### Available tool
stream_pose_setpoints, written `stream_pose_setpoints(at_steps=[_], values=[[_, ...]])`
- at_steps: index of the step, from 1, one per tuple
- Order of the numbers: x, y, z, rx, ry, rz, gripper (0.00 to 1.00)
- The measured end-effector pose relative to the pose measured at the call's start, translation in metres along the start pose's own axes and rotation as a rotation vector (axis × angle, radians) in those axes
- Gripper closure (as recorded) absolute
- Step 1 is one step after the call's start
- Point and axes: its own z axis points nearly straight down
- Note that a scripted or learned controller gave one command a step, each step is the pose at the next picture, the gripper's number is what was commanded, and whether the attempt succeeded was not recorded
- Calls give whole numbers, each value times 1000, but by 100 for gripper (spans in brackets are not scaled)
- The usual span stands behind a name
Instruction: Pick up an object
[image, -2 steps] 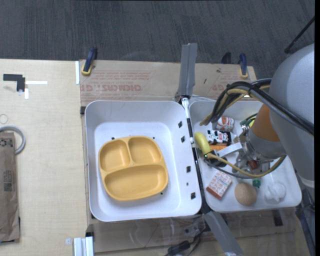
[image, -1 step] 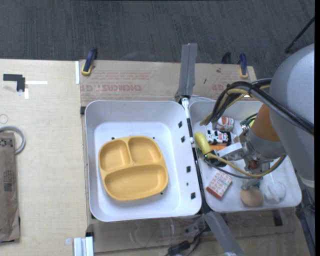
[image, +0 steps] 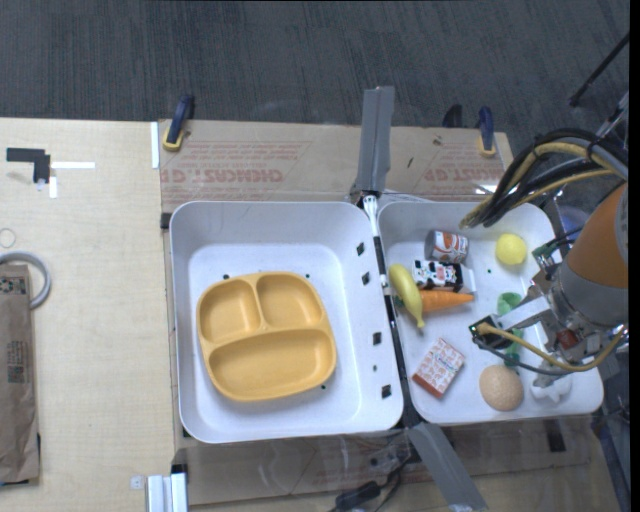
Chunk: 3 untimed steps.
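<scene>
Left bin (image: 260, 240) holding a yellow divided plate (image: 266, 335), right bin (image: 452, 322), my grey arm (image: 600, 255) bent down over its right side, gripper (image: 553, 345) low, grip I cannot tell, banana (image: 407, 293), tan egg (image: 501, 388) just beside the gripper.

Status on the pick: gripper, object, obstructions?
Gripper over right bin, far-right side, nothing seen held. Banana, carrot, can, box lie loose there. Banana and carrot touching; green item partly under the arm.
</scene>
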Motion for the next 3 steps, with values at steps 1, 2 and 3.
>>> stream_pose_setpoints(at_steps=[1,2,3], values=[[-1,0,-8,2,-6,-2,100],[7,-35,50,-1,4,52,100],[22,-50,0,-1,0,61,100]])
